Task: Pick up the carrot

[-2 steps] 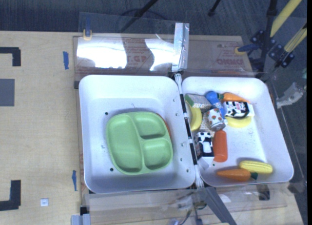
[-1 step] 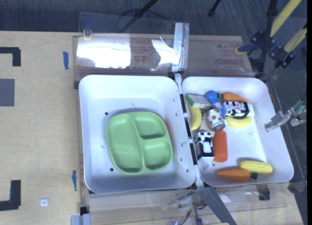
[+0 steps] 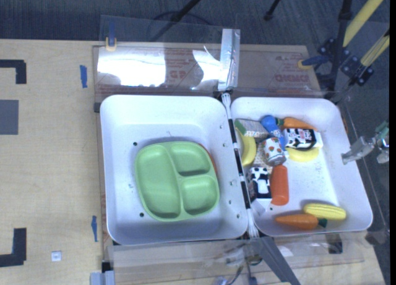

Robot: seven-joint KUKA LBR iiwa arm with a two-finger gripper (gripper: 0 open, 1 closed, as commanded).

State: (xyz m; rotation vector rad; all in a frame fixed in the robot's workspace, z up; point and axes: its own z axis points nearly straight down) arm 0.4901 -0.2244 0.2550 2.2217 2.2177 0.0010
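**Operator:** While the arm waits, report task progress.

**Arm:** Nothing of the pick is done, as I judge it. The carrot (image 3: 296,220) lies flat in the right bin (image 3: 352,182), at its near edge, stem end to the right, touching the yellow corn (image 3: 324,211) just beyond it. My pincer (image 3: 364,148) sits at the right rim of that bin, well apart from the carrot. It holds nothing that I can make out; whether it is spread or closed, I cannot tell at this size. Remaining steps: travel to the near edge, descend, close, lift.

**Operator:** Any similar items that could be confused with the target?

**Arm:** Yes. An orange-red cylinder (image 3: 279,185) stands in the middle of the bin, and a second orange piece (image 3: 297,123) lies at the far side beside a blue item (image 3: 269,123). I take the near one, with its green end, as the carrot.

**Operator:** Legible markings?

**Arm:** Red print runs across the cardboard (image 3: 272,70) behind the bins; the letters are too blurred to read. A black-and-white cow-patterned carton (image 3: 299,137) and a small can (image 3: 274,151) carry graphics, with no text I can resolve. The left bin (image 3: 117,154) holds a green divided plate (image 3: 178,180), unmarked.
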